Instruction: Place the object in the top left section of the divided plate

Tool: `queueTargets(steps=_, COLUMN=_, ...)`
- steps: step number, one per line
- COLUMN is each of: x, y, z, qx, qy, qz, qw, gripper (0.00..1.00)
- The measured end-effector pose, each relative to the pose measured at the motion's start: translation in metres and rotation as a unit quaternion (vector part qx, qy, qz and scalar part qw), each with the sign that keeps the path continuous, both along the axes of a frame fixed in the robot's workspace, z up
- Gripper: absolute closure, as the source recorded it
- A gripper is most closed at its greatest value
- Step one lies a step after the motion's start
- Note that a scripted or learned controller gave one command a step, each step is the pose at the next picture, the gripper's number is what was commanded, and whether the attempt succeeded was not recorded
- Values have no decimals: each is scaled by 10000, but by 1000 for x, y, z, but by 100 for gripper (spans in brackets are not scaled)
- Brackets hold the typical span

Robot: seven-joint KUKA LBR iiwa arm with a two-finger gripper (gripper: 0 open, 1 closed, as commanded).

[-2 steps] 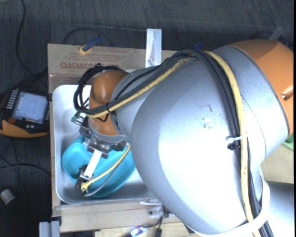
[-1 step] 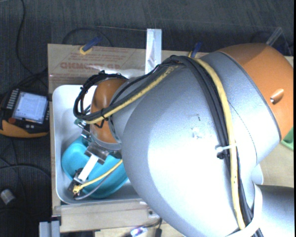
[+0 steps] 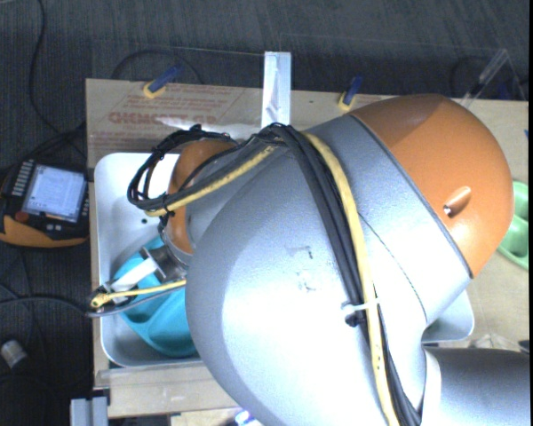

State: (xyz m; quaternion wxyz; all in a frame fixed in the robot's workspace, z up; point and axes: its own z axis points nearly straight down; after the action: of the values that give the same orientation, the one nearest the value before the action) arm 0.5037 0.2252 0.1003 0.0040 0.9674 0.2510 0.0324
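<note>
Camera view. My arm [image 3: 338,264] takes up the centre and right of the frame, a broad grey body with an orange band [image 3: 435,176] at the upper right. A bundle of black and yellow cables [image 3: 338,220] runs down its length, and one loop of it curls out at the upper left over the left bin [image 3: 115,171].

My gripper [image 3: 155,260] lies at the lower left, under the wrist and low over the left bin; metal parts of it show beside a yellow cable end. Whether it is open or closed I cannot tell, since my own arm covers most of it.

The divided plate [image 3: 160,322] is the turquoise thing in the lower part of the left bin. A curved piece of it shows beneath my gripper; the rest, including its sections, is hidden by my arm. The object to be placed I cannot make out.

The bins rest on a tan bench [image 3: 160,105], with printed lettering and clamps along its far edge at the top. A handheld control unit [image 3: 44,202] with a lit screen lies on the dark floor at the left. A pale green thing [image 3: 520,229] shows at the right edge.
</note>
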Motion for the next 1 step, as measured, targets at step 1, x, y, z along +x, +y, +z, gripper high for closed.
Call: queueTargets(steps=1, x=25, y=-5, z=16, qx=-120, qy=365, qz=1233, qw=9916, gripper=100)
